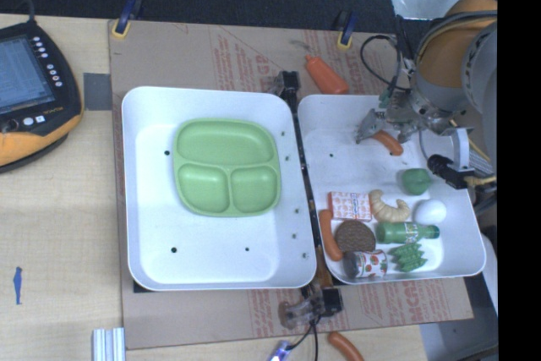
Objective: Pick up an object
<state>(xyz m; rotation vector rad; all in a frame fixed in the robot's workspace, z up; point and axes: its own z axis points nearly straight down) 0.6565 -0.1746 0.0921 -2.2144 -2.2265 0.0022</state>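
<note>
My gripper [385, 131] hangs low over the far part of the right bin [325, 118], fingers spread apart. A small orange sausage-shaped piece [391, 143] lies on the bin floor just under and between the fingertips; nothing is lifted. Nearer the front of this bin sit a round green piece [414, 180], a white egg [431, 211], a croissant [389, 205], a green bottle [407, 232], a brown cookie [355, 236], a red-and-white packet [349, 205], an orange carrot [329, 234], a small can [368, 265] and a leafy green piece [411, 258].
The left bin [148, 249] holds a green divided plate [228, 166]. An orange carrot [325, 75] lies outside beyond the bins, another orange piece [347, 345] at the front edge. A control pendant [34, 93] rests far left. Cables trail near the arm [461, 55].
</note>
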